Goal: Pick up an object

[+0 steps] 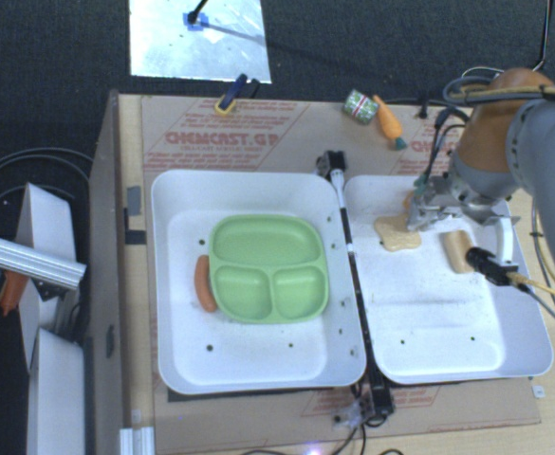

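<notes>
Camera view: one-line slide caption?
Gripper down over tan piece in right bin; green tray in left bin.

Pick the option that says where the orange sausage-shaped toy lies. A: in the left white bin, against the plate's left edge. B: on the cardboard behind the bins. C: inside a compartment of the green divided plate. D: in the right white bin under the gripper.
A: the orange sausage-shaped toy lies on the floor of the left white bin, alongside the left edge of the green divided plate, outside its compartments.
</notes>
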